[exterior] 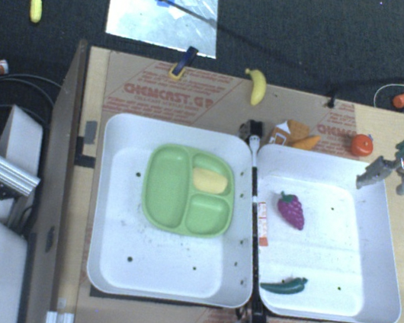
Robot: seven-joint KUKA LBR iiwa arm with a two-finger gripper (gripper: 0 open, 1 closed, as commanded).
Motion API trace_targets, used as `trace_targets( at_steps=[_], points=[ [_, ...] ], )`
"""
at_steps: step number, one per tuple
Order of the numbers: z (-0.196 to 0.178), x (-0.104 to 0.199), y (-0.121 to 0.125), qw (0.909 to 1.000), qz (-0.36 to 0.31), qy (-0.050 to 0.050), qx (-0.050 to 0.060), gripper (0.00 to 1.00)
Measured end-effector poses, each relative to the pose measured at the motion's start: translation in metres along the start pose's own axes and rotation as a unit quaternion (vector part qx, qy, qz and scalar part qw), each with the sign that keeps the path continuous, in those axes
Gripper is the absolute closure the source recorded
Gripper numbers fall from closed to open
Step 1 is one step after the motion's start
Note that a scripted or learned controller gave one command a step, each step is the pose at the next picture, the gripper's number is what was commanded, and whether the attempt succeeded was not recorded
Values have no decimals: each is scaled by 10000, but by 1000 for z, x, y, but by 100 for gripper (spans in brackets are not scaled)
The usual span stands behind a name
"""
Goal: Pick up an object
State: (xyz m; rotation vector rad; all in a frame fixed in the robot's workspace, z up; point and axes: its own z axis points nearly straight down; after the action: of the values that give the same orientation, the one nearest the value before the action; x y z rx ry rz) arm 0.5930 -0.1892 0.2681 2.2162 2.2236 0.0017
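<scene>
A purple bunch of grapes (292, 210) lies in the middle of the right bin (383, 251). Near that bin's front edge rests a dark green pepper (284, 285). The left bin (109, 257) holds a green divided plate (181, 192) with a yellow piece (210, 179) in its top right compartment. My gripper (391, 176) hangs over the right bin's far right corner, well away from the grapes. It is open, with nothing between its fingers (374, 172).
Behind the bins on the cardboard lie a banana (257, 86), an orange carrot-like piece (302, 140) and a red tomato (360, 145). A black clamp strip (253, 212) runs between the bins. Cables and a small orange object (403, 99) sit at the far right.
</scene>
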Motion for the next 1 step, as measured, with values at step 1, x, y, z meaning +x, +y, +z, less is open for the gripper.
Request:
trace_targets(
  at_steps=[1],
  points=[
    [124, 40, 34, 10000, -26, 17, 28, 0]
  ],
)
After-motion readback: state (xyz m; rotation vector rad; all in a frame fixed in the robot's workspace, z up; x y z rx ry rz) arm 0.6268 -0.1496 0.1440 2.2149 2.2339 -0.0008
